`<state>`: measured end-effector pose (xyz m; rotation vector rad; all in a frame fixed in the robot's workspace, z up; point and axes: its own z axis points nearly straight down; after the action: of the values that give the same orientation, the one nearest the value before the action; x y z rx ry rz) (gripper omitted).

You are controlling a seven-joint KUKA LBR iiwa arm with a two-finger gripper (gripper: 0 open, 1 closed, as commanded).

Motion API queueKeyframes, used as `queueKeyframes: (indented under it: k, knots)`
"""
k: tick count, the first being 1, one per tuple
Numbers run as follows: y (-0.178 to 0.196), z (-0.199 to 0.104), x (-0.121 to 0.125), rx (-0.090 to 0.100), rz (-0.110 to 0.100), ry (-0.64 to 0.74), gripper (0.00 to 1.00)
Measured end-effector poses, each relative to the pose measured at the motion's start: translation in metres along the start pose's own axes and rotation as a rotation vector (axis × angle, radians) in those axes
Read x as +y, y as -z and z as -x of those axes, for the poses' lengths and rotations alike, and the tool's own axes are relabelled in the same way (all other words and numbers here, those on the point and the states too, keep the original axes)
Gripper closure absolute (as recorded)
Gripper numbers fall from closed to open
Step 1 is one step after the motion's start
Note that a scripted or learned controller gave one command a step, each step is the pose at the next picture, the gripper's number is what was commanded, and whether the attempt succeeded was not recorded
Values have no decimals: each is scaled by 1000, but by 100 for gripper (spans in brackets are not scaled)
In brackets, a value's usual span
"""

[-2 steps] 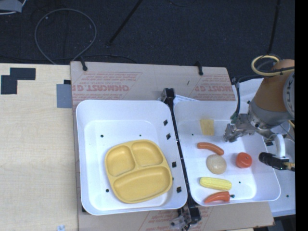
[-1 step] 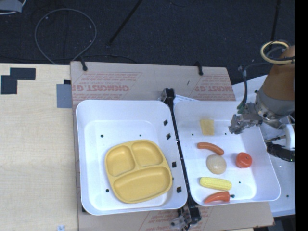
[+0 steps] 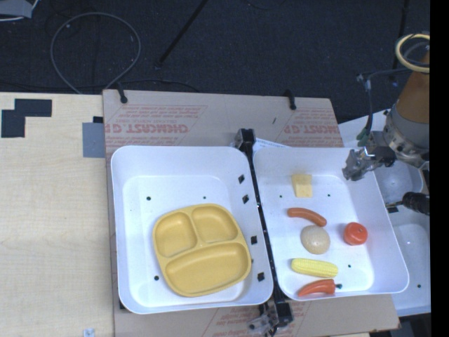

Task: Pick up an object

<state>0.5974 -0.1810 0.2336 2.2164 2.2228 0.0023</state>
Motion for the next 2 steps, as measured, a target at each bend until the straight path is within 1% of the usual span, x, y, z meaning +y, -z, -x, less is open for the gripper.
queueKeyframes:
  k: [1,2]
  knots:
    - [39,1,1,0,-1,0,100]
    - [33,-61,-1,4,-6,2,100]
